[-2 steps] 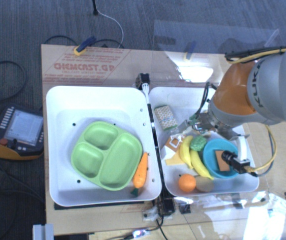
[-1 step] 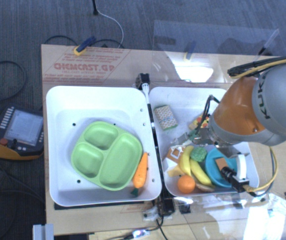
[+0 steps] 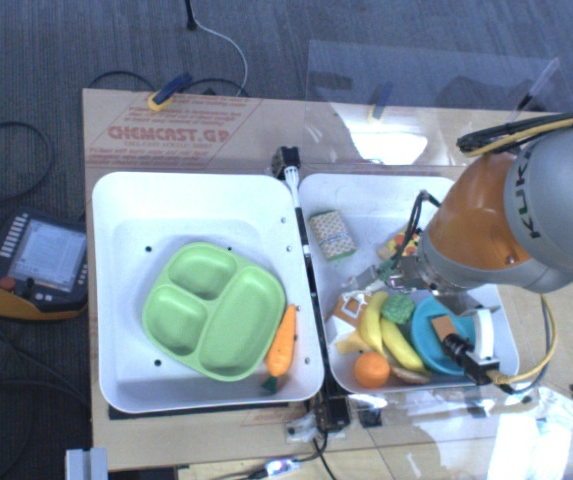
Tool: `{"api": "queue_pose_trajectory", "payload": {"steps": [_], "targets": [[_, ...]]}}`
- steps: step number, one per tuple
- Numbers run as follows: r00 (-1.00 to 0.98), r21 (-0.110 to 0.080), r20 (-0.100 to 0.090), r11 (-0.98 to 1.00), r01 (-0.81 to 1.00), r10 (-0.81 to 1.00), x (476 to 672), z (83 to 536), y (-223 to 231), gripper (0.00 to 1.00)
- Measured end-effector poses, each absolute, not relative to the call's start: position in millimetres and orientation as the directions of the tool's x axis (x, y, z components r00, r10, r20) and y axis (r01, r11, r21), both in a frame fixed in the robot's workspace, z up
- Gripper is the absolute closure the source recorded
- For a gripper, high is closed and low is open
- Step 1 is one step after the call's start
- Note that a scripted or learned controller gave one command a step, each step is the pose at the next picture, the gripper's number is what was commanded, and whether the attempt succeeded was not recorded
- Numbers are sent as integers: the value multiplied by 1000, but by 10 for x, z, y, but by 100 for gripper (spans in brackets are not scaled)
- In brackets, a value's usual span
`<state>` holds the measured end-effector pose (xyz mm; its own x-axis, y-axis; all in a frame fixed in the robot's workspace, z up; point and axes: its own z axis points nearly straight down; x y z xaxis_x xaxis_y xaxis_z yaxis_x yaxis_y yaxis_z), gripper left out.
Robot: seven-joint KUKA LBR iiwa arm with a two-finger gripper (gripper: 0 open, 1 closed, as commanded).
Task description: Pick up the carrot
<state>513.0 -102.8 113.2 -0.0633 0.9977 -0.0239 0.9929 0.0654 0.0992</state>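
Orange against white, the carrot [image 3: 281, 342] lies in the left bin [image 3: 126, 208], pressed along the right-hand edge of the green divided plate [image 3: 214, 312], its tip pointing up toward the far side and its green stem end down near the bin's front wall. Nothing touches it apart from the plate rim and the bin floor.

Measured from the carrot, the arm [image 3: 496, 230] is well away to the right, across the divider between the bins, hanging over the right bin [image 3: 366, 193]. Its wrist sits above a cluster of toys there: a banana [image 3: 391, 333], an orange fruit [image 3: 371, 369], a blue dish [image 3: 428, 333] and a small patterned box [image 3: 331, 234] farther back. The claw itself is tucked under the wrist among those items, and whether its fingers stand apart or together cannot be told from this view.

As for progress, the pick looks not yet begun. The carrot is ungrasped and resting in its bin, and the arm is over the wrong bin for it. What remains, by this reading, is everything: crossing to the left bin, lining up over the carrot beside the plate, descending, closing and lifting.
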Motion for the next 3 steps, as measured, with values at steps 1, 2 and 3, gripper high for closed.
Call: {"api": "queue_pose_trajectory", "payload": {"steps": [1, 2, 3], "targets": [[218, 79, 8, -218, 973, 976, 5082, 1113, -995, 0], [315, 51, 12, -315, 948, 949, 5698, 1111, -1472, 0], [342, 45, 20, -343, 938, 939, 6401, 1098, -2084, 0]]}}
